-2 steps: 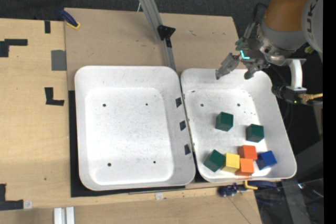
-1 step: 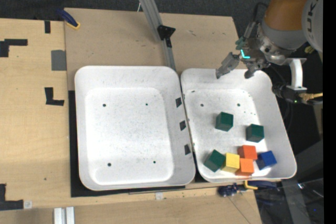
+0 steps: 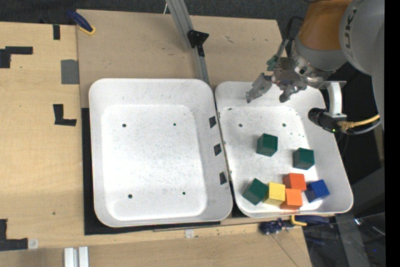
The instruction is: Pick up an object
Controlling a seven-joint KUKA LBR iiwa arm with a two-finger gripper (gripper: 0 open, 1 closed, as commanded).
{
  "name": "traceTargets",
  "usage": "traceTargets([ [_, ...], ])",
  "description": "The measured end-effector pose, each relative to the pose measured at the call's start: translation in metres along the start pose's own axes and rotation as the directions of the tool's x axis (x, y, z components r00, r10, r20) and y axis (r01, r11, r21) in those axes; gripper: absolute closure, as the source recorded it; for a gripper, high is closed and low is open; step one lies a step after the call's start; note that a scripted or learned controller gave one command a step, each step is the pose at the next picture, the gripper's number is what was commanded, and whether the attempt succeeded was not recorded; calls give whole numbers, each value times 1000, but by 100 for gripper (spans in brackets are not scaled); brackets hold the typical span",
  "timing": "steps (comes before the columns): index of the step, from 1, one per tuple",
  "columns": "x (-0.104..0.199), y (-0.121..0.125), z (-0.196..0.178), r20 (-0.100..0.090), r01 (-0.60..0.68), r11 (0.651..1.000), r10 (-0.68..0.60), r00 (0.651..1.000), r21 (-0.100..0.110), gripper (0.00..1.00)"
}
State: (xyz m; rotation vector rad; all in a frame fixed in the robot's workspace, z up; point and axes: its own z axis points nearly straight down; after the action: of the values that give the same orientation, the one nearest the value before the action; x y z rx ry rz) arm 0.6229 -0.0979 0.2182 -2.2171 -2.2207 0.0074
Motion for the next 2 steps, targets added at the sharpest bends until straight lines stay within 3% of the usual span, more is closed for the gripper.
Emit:
traceTargets([
  [2, -5, -6, 89, 0, -1, 1000, 1, 1000, 1, 0],
])
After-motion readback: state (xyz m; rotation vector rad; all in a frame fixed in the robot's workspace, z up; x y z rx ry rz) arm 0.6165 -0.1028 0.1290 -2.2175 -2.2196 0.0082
